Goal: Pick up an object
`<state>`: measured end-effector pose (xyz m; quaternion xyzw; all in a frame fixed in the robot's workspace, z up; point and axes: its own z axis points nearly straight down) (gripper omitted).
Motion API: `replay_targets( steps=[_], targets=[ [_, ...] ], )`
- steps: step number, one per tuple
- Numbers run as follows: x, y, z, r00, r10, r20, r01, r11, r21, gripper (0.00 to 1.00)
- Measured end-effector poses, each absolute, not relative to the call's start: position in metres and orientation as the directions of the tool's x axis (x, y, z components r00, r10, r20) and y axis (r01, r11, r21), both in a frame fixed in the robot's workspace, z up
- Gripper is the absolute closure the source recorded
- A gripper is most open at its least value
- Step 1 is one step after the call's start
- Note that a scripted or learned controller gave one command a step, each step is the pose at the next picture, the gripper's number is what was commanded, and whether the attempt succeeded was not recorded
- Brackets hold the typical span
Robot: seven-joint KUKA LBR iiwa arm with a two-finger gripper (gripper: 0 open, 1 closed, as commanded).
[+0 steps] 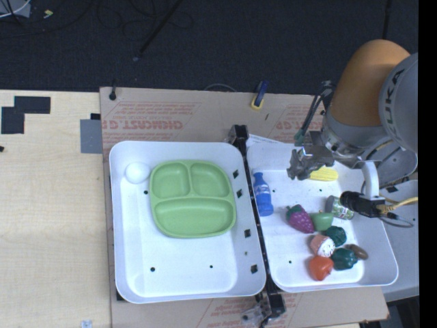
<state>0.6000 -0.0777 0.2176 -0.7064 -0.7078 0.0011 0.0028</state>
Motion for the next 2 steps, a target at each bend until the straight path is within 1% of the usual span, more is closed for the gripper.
replay_targets(
  steps=[1,2],
  targets=[
    [0.574,-0.027,0.229,-0.003,1.0,0.002,1.0,0.003,-0.004,1.0],
    [0.547,0.013,0.221,-0.002,1.0,0.001,1.0,0.002,-0.006,1.0]
  ],
)
